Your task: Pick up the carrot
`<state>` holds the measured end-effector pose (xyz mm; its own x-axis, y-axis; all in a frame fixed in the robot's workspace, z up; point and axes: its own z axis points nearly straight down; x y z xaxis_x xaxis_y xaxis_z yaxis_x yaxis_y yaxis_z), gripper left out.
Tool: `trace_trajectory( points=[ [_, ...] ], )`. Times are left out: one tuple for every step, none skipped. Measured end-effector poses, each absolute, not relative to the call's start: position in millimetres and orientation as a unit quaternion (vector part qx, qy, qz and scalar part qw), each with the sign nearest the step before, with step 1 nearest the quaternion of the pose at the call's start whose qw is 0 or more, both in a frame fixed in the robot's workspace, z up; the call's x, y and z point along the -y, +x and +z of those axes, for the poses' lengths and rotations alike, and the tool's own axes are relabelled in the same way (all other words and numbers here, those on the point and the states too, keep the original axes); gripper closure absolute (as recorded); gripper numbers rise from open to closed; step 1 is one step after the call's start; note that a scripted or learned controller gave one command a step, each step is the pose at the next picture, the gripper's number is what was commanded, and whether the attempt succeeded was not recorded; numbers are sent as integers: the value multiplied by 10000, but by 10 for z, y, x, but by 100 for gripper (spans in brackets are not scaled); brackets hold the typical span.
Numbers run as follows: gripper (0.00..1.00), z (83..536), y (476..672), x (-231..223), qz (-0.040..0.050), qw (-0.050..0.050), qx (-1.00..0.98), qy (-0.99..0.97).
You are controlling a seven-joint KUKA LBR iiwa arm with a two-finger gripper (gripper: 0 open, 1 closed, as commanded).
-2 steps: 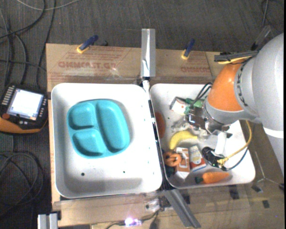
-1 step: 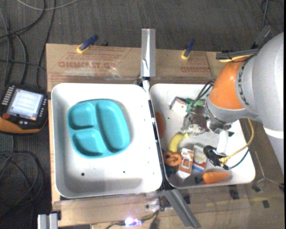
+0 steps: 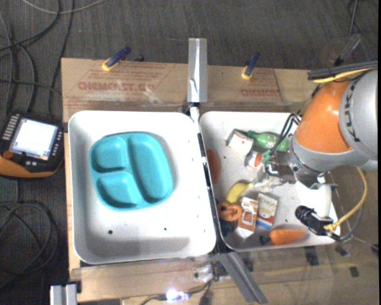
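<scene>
The counter (image 3: pixel 76 81) carried two white bins. In the right bin (image 3: pixel 211 122), the carrot (image 3: pixel 288 236) lay against its near wall. The pincer (image 3: pixel 274 169) hovered mid-bin over clutter, its spread untellable. Approach phase: it needed to travel toward that near wall and descend.

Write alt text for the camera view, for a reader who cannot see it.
A grey and orange robot arm reaches from the right over the right white bin, which holds a carrot near its front edge among small cartons and other toy food. The left white bin holds a blue divided tray.
</scene>
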<state>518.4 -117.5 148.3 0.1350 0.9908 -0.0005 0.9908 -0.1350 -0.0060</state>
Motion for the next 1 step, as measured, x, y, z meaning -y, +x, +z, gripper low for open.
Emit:
trace_trajectory(
  points=[
    [100, 1814, 4832, 721, 19, 29, 6539, -7566]
  ],
)
